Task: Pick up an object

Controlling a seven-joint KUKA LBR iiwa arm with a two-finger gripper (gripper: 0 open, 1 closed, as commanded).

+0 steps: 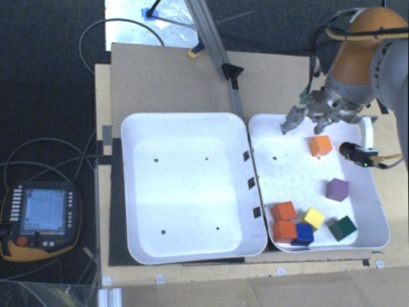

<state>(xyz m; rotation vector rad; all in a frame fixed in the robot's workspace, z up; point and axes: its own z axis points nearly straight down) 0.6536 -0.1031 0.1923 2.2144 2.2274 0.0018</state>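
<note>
My gripper [304,127] hangs over the far part of the right bin [381,217], its two fingers spread open with nothing between them. An orange cube [320,146] lies just below and right of the fingertips, apart from them. A purple cube [337,188] sits further toward the front. At the bin's near edge lie two orange blocks [284,210] [285,229], a yellow cube [314,218], a blue block [304,233] and a green block [343,228].
The left bin [131,190] stands beside the right one, with black clips [249,183] along their shared edge. A grey pole [211,34] slants in from the top. A teach pendant [39,217] lies at far left, off the bench.
</note>
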